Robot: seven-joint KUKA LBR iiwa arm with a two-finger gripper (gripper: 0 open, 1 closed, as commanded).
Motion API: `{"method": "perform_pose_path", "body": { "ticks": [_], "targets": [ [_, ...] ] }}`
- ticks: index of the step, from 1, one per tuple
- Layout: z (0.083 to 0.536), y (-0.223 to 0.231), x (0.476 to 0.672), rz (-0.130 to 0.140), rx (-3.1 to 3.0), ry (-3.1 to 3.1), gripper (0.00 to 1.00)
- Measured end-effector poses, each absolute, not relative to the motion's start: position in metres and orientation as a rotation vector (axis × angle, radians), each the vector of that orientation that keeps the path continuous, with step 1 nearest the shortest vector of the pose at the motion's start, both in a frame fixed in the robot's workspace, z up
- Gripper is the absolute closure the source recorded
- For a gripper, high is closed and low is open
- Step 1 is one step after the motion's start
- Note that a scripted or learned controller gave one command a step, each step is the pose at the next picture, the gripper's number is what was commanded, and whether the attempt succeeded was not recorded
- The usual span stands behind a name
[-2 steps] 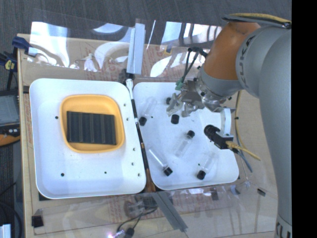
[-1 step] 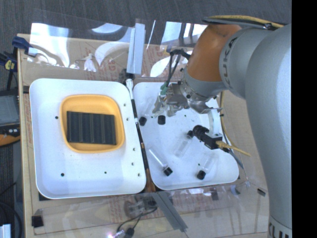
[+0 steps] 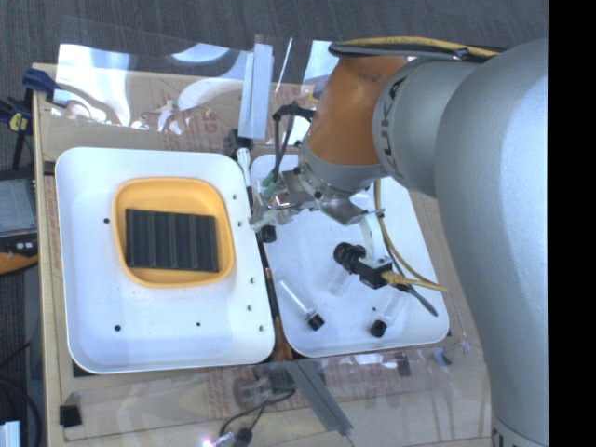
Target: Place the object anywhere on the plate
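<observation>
**Big grey arm leans over the right bin**

The big grey arm [image 3: 466,156] is closest to the camera. It comes in from the right and covers much of that side. Above the wrist it has an orange band [image 3: 354,110].

The hand [image 3: 270,203] is at the end of the arm. It is low, at the left wall of the right bin [image 3: 312,268], next to the gap between the two bins. I cannot tell if the hand is open or closed. I cannot see anything in it.

Two small clear tubes with black caps lie on the white floor of the right bin. One tube [image 3: 300,305] lies slanted near the front left of the bin, in front of the hand. The other tube [image 3: 380,322] is near the front right corner. The two tubes are apart from each other.

The left bin [image 3: 93,296] sits just beside the right bin. A yellow plate [image 3: 172,194] lies in the middle of it. On the plate is a dark pad [image 3: 172,240] with ridges. Both tubes are well apart from the plate.

The bins sit on the bench [image 3: 140,399]. Behind them a shiny clear sheet [image 3: 140,82] stands up.
</observation>
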State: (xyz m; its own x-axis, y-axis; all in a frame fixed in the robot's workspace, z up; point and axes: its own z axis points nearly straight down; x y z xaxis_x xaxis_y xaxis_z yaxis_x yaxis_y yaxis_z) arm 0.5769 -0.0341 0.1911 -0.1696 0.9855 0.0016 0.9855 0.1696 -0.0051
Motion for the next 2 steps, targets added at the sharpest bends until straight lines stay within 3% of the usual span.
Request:
{"method": "perform_pose_path", "body": {
  "ticks": [1,2],
  "targets": [
    [0.191,-0.035,0.577,0.004,-2.023,-2.398,0.0],
    [0.192,-0.035,0.596,0.003,-2.041,-2.386,0.0]
  ]
}}
